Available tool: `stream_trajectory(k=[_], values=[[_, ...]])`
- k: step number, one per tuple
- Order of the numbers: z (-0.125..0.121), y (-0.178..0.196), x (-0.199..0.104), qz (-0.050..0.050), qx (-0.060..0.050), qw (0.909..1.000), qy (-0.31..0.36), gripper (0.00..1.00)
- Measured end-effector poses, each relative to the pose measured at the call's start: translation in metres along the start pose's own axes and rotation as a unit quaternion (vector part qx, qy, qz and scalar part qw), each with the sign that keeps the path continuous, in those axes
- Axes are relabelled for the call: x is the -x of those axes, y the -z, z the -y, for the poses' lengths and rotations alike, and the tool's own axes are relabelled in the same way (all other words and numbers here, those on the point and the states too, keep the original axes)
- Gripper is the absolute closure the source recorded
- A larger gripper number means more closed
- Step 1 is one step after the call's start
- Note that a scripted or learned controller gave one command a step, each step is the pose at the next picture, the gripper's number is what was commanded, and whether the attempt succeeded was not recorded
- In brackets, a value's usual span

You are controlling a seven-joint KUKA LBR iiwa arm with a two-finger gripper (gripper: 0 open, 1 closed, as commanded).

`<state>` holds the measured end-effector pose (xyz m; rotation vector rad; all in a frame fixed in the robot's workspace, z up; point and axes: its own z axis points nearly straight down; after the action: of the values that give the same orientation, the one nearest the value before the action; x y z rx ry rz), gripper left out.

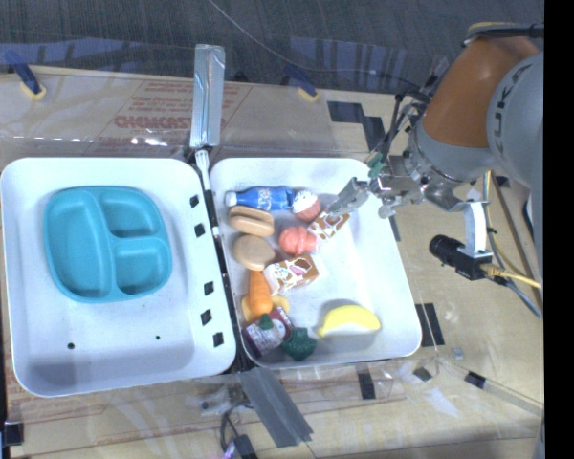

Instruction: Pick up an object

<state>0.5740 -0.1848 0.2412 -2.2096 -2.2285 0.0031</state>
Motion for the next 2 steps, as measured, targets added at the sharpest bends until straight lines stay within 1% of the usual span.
stream_trajectory(k=[1,2], values=[[-0.008,-0.12,-0.041,0.004,0.011,0.9977,0.067,0.0],[-0.031,-0.132,-0.046,0.007,0.014,0.999,0.043,0.0]])
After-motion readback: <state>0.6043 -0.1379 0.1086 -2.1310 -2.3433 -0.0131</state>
